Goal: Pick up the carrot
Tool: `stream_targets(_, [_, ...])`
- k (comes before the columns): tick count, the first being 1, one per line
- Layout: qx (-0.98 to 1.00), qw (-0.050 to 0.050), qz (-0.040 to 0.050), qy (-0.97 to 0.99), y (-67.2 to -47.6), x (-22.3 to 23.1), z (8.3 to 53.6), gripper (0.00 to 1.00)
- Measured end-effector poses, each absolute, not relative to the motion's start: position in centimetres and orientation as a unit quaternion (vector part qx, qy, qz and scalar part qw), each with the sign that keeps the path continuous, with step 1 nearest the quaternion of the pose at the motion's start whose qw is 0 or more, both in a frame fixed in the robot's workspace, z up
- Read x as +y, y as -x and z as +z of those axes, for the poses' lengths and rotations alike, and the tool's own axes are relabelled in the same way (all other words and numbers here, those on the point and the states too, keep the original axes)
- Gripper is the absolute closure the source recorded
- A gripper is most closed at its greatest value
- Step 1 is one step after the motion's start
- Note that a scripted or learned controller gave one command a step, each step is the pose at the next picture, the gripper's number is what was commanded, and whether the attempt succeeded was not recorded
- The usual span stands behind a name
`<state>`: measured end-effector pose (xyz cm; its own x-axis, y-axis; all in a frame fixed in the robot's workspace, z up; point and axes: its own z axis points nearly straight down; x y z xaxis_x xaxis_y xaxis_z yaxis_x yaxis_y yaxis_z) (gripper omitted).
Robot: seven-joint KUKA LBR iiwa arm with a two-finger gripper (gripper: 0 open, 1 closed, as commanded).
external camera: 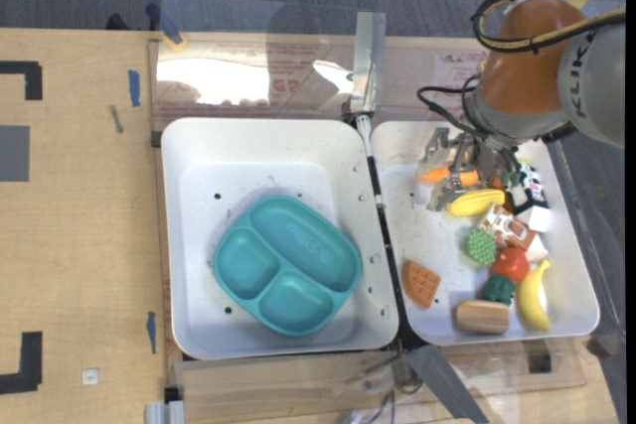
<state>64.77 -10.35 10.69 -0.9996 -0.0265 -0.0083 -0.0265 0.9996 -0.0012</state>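
The gripper (455,169) hangs low over the far part of the right bin (576,318), with the carrot (433,176) at its left side, just beyond the corn cob (472,204). Whether the fingers are spread or pinching the carrot cannot be told. A banana (537,295), a waffle (420,283) and a bread roll (482,316) lie nearer. A teal divided plate (287,263) sits in the left bin (189,154).

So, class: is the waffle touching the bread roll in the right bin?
Apart. The camera view shows bare white bin floor between the waffle and the bread roll, which lies to the waffle's lower right.
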Motion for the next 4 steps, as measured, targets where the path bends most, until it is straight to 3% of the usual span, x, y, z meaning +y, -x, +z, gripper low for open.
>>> stream_targets(1, [1.0,0.01,0.0008,0.02,-67.1,-4.6,19.4,1.0])
stream_targets(2, [0.997,0.007,-0.0008,-0.081,-66.9,-11.6,24.2,1.0])
stream_targets(3, [0.999,0.005,-0.0003,-0.032,-64.2,-12.5,9.7,1.0])
stream_targets(4, [1.0,0.011,-0.0006,-0.028,-65.2,-10.1,24.1,1.0])
